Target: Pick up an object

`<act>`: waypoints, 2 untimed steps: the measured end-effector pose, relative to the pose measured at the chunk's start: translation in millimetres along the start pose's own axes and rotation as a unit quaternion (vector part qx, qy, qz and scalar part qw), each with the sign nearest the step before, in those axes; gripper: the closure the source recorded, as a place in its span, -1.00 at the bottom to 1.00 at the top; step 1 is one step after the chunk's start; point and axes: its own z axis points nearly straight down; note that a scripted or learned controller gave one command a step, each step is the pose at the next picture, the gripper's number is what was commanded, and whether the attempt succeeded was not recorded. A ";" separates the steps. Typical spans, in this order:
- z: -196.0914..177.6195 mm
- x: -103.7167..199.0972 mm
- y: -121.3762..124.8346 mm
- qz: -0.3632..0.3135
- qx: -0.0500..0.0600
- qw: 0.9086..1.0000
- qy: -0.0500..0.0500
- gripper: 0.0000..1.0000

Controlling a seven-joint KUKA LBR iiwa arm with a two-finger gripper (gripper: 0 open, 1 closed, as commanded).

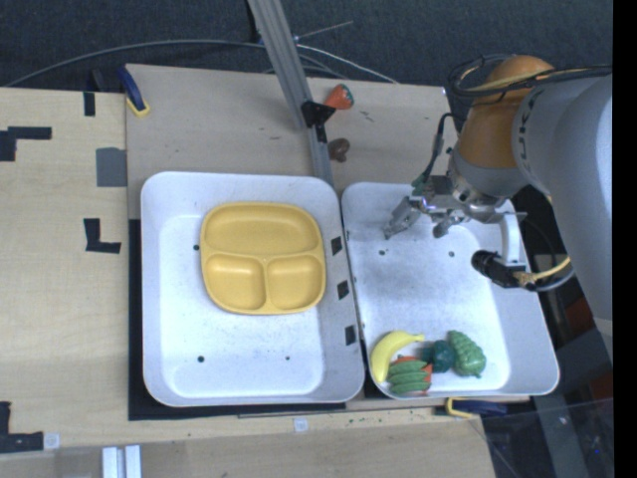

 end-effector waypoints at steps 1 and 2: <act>40.2 0.7 -0.3 -0.001 -0.002 1.000 -0.001 -1.00; 28.4 1.5 0.0 -0.001 -0.002 1.000 0.000 1.00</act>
